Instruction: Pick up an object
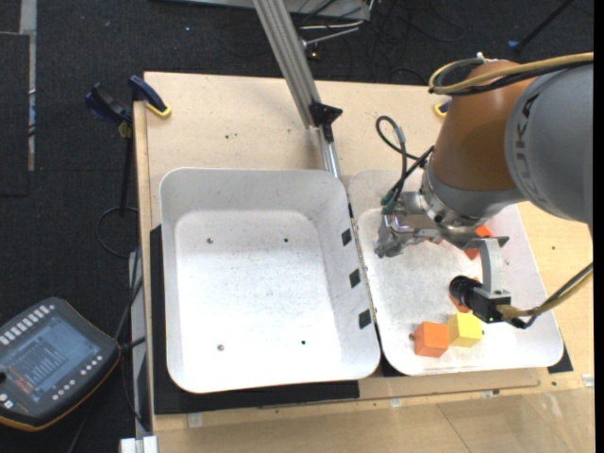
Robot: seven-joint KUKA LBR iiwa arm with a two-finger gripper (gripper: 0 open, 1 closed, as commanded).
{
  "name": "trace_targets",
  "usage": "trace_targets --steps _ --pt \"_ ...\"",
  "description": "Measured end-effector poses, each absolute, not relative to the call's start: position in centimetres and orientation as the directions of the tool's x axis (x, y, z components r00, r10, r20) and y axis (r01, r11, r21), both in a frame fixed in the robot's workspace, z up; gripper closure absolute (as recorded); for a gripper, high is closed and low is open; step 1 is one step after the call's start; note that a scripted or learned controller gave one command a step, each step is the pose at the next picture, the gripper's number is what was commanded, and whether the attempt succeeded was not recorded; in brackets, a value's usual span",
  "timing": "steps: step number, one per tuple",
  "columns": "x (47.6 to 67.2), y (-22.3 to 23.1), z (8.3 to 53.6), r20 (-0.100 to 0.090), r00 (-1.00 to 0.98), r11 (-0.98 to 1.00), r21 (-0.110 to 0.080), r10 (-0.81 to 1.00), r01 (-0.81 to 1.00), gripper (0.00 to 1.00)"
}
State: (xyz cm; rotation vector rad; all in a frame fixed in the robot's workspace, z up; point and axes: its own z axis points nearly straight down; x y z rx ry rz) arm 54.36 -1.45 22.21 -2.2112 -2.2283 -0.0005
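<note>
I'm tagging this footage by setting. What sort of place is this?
Most likely a robotics lab: a wooden bench bears two white bins, a teach pendant lies on the dark floor, and cables trail behind.

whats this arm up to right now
A grey and orange arm reaches in over the right bin, its gripper low near that bin's left side. An orange block and a yellow block lie touching near the front edge, apart from the gripper. Nothing looks picked up yet.
</note>
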Motion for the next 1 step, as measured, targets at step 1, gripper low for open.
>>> trace_targets --steps 1 --pt "53.5 4.43 21.84 0.002 -0.009 0.009 -0.001 1.0 1.0 1.0"
